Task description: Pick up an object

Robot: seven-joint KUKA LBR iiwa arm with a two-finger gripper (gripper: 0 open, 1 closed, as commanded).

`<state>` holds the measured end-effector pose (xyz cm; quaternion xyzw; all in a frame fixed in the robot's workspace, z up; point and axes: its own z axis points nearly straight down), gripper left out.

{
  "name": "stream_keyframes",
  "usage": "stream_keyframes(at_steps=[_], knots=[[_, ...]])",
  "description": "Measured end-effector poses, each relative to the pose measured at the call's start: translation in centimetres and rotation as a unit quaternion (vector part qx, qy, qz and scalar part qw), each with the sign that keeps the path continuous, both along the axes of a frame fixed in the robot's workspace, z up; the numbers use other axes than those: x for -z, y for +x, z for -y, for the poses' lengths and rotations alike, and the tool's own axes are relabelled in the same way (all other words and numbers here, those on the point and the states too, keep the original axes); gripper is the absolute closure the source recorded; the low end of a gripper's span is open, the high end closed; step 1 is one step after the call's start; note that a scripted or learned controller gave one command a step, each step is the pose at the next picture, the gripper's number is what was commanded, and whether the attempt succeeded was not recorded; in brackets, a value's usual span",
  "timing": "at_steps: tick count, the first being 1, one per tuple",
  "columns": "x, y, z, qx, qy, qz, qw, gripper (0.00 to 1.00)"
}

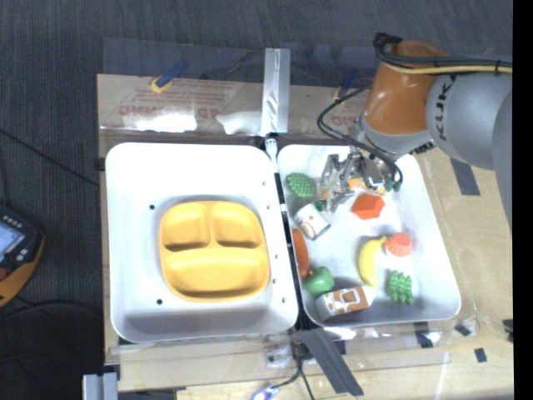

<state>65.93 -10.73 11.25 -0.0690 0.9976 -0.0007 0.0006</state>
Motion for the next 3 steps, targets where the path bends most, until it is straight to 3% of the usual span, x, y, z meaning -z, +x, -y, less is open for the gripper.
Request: stream_keyframes(at_steps=[1, 2, 3], knots=[[2.19, -4.16, 0.14, 0.145, 0.0015, 0.007, 0.9894, 1.0], [2.23, -4.16, 0.21, 0.145, 0.0009, 0.007, 0.9894, 0.0], [2.21, -4.68, -0.77, 0.186, 0.0007, 0.007, 0.9825, 0.0]])
